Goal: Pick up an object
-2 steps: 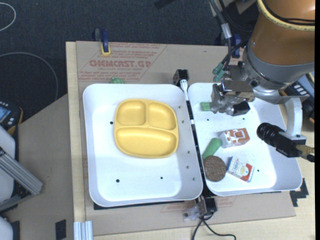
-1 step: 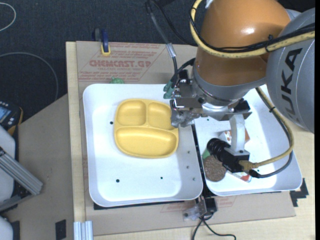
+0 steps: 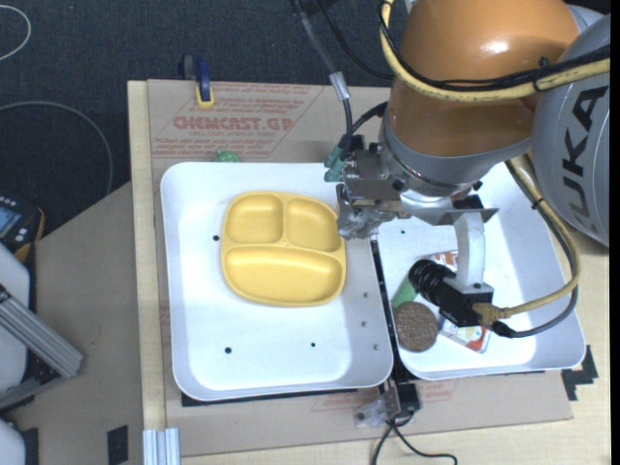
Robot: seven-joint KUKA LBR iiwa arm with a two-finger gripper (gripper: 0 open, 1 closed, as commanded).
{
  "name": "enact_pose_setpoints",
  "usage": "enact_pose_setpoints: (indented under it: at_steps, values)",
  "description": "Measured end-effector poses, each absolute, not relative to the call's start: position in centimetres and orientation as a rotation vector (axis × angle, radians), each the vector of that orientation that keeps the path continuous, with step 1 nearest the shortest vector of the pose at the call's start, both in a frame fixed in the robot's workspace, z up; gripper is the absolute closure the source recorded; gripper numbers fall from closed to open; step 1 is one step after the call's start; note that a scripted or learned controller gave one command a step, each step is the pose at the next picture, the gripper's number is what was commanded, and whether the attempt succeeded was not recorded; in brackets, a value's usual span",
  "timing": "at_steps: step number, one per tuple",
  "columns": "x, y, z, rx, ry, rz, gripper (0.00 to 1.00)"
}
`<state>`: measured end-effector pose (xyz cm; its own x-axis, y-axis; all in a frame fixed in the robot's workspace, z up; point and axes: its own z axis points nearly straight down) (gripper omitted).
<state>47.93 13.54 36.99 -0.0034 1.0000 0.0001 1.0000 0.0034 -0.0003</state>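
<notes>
A yellow divided plate [image 3: 284, 248] lies in the left bin [image 3: 262, 356], toward its back right. In the right bin [image 3: 542, 352] a brown round disc [image 3: 417, 325] rests by the front left corner, next to a red and white packet [image 3: 469, 335]. An orange and white item [image 3: 447, 258] peeks out behind a black cylinder [image 3: 441, 291] fixed to a white bracket on the arm. My gripper [image 3: 356, 219] hangs low over the wall between the two bins, right beside the plate's right edge. The arm's orange band [image 3: 475, 56] and wrist hide most of the right bin's back half.
A brown board with red lettering [image 3: 232, 119] lies under the bins, with a blue and yellow clamp [image 3: 201, 80] at its back edge. A small green bit [image 3: 225, 156] sits behind the left bin. Cables [image 3: 320, 27] trail off the arm.
</notes>
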Motion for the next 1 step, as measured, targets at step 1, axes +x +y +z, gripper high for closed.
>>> enact_pose_setpoints:
  at_steps: [1]
  values:
    - [47.97,13.6,38.0,-2.217,-2.228,-0.002,1.0]
